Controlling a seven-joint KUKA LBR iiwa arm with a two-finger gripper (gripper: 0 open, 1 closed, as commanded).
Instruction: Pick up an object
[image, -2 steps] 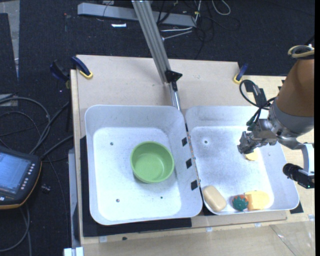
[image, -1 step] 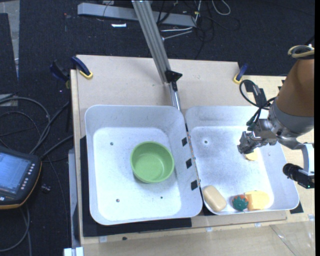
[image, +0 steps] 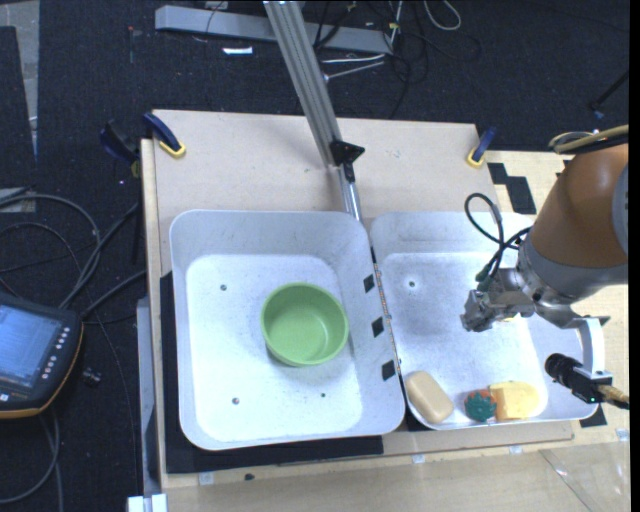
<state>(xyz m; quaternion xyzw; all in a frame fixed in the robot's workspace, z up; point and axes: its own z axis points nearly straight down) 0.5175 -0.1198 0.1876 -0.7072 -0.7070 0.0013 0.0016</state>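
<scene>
jaws over the right bin (image: 420, 262), state unclear; tan block (image: 429, 397) lies below them, apart

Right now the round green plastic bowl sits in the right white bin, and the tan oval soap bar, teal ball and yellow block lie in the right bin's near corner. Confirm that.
Wrong on one count: the camera view shows the round green plastic bowl in the left white bin. The tan oval soap bar, teal ball and yellow block do lie in the right bin's near corner.

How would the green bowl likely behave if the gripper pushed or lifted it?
The green bowl looks rigid, so probably stiff. Upright on a broad base, it should slide, not tip. Its thin rim suggests it is light.
</scene>
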